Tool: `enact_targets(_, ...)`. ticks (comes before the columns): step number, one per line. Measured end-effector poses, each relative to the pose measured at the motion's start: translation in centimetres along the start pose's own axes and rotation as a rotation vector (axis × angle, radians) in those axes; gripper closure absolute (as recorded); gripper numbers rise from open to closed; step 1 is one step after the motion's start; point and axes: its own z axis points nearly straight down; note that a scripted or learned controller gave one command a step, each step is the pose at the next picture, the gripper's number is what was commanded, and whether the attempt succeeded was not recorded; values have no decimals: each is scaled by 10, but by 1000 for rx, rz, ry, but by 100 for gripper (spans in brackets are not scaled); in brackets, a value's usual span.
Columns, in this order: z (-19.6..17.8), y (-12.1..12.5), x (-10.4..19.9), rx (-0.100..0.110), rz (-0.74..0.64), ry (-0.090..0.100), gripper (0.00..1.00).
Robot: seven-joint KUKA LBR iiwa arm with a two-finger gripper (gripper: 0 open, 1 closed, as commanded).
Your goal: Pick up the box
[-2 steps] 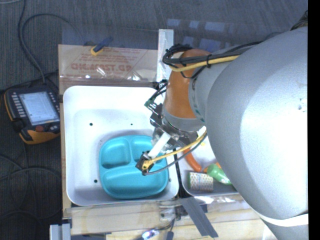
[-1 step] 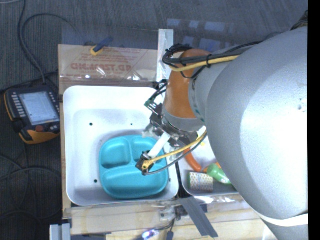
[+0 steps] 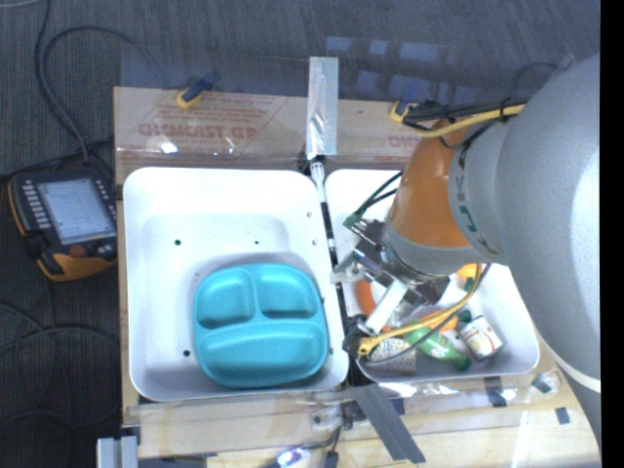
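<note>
Though I look for the box among the heap in the right bin (image 3: 522,357), I cannot tell which piece is it; my own wrist covers much of that bin. My gripper (image 3: 388,306) hangs low over the bin's left side, just above the heap, and whether it is spread or pressed together I cannot tell. Nothing shows clearly as pinched in it.

In the heap near me lie a small bottle (image 3: 480,337) with a pale label, a green piece (image 3: 436,345), a speckled grey piece (image 3: 390,361) at the near edge, and an orange piece (image 3: 364,294) by the left wall. A yellow cable (image 3: 421,324) crosses over them.

The left bin (image 3: 156,203) touches the right one along a shared middle edge. A teal tray (image 3: 258,325) with three compartments rests flat in its near half.

Both bins stand on a brown board (image 3: 224,130) with a clear sheet over its far part. Two yellow clamps (image 3: 195,91) grip the board's far edge, and a metal strip (image 3: 323,96) rises between the bins there.

Around the bench is dark grey carpet (image 3: 146,18). A pendant (image 3: 63,217) with a lit screen lies on it to the left, its black cord (image 3: 60,71) looping away on the far side.
</note>
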Motion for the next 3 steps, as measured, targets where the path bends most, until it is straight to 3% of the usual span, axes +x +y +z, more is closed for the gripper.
enact_targets(1, -228, -7, 9, -6, 30, 3, 0)
enact_targets(2, -235, -6, 10, -5, 31, -6, 100)
enact_targets(3, -235, 14, 25, -4, 233, 1, 100)
